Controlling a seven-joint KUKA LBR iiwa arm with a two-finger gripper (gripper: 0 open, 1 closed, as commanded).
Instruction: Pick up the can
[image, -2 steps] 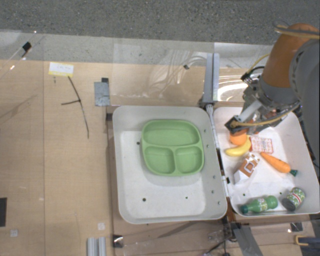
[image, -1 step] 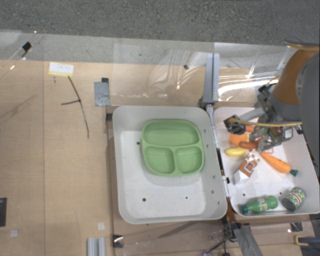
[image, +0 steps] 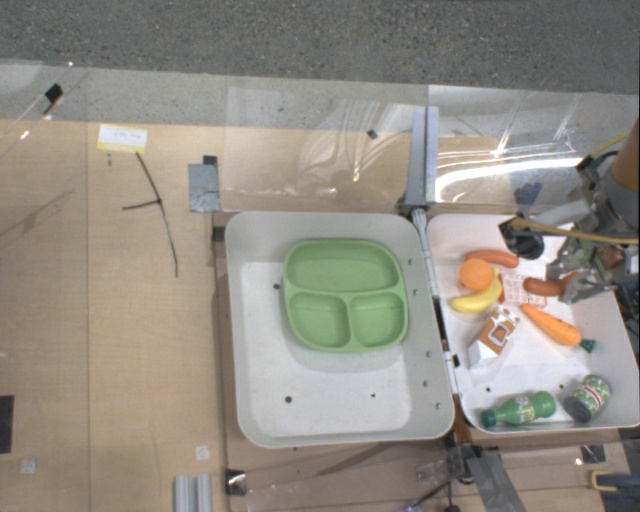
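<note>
— What crowds your can (image: 590, 397)?
— In the right bin (image: 612, 318), a green bottle (image: 519, 409) lies just beside it; carrot (image: 553, 325), carton (image: 496, 333), banana (image: 478, 297), orange (image: 477, 273) farther up.
— The left bin (image: 330, 400)?
— Your green divided plate (image: 346, 295).
— End effector (image: 582, 270)?
— Over the sausages; grip unclear.

arm (image: 625, 170) cut off at right edge, gripper (image: 585, 270) fingers indistinct
</note>
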